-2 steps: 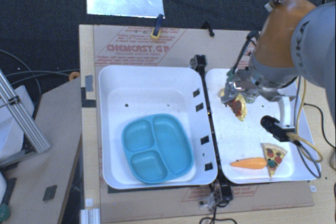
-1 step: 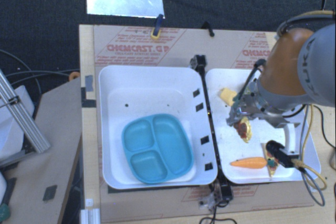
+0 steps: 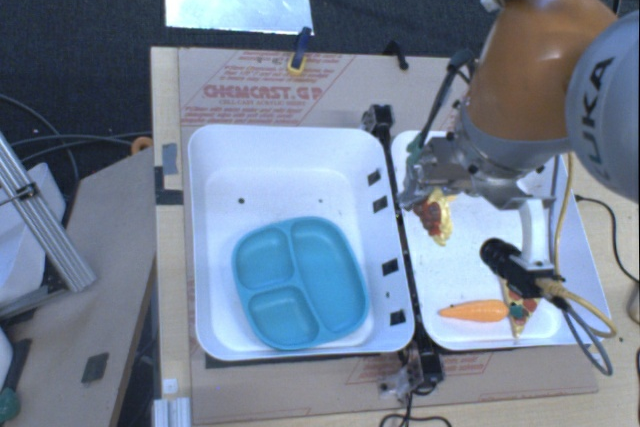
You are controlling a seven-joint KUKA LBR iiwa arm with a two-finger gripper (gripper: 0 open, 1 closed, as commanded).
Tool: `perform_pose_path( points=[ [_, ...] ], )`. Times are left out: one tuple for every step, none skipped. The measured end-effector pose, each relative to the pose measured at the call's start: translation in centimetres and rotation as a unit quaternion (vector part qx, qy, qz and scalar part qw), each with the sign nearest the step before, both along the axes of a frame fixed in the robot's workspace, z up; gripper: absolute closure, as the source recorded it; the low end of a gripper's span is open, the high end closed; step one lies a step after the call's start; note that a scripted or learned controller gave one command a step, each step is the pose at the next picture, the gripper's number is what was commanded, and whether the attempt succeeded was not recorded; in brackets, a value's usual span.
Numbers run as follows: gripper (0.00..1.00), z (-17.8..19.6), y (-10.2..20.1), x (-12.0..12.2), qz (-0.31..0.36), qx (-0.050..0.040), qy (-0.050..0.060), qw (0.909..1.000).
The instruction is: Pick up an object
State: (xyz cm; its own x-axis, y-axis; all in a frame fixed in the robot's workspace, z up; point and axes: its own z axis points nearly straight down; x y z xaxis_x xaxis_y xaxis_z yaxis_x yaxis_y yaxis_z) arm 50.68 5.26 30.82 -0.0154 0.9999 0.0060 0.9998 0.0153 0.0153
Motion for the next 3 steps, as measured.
perform_pose_path(
  points=[
    [1.0,-13.1,1.0,2.7,-0.007,-0.0034,0.011,0.9999],
    [1.0,0.0,0.3,-1.4,-0.005,-0.0015,0.0,1.0],
    [1.0,-13.1,0.6,3.2,-0.007,-0.004,0.011,0.9999]
  ],
)
